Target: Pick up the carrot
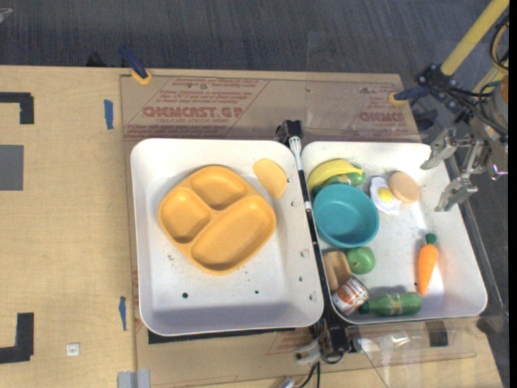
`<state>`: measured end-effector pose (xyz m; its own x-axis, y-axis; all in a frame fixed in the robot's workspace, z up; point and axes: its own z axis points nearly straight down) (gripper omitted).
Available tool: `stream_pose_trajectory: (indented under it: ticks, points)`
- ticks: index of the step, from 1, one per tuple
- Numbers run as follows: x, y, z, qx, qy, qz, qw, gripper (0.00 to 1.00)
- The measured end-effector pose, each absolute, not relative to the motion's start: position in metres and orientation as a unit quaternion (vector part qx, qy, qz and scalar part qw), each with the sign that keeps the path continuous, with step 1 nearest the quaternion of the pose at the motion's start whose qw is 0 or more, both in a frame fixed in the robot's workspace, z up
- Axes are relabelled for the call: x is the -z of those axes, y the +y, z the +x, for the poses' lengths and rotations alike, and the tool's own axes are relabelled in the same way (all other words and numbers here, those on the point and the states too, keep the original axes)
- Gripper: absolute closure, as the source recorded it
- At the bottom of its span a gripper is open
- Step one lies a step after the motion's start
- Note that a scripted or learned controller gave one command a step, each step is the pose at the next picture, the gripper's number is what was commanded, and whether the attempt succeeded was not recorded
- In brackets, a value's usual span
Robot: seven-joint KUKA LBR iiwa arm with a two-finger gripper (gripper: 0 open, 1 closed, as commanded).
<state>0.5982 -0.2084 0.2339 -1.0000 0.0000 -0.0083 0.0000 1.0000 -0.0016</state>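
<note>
The carrot is orange with a green top. It lies near the right wall of the right bin, top end pointing away from the front edge. My gripper hangs over the back right part of that bin, a short way beyond the carrot and apart from it. Its two metal fingers stand open with nothing between them.
The right bin also holds a teal bowl, a banana, a fried egg, a tan ball, a green fruit, a can and a green bottle. The left bin holds a yellow divided plate.
</note>
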Motion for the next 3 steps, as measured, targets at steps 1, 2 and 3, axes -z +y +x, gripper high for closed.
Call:
stream_pose_trajectory:
  ticks: [1,2,3]
  points:
    - [-0.096,-0.222,0.554,-0.0031,0.994,-0.108,-0.004,0.00]
    - [-0.090,-0.221,0.494,0.0020,0.985,-0.171,0.006,0.00]
    - [-0.090,-0.223,0.491,0.0007,1.000,0.009,0.006,0.00]
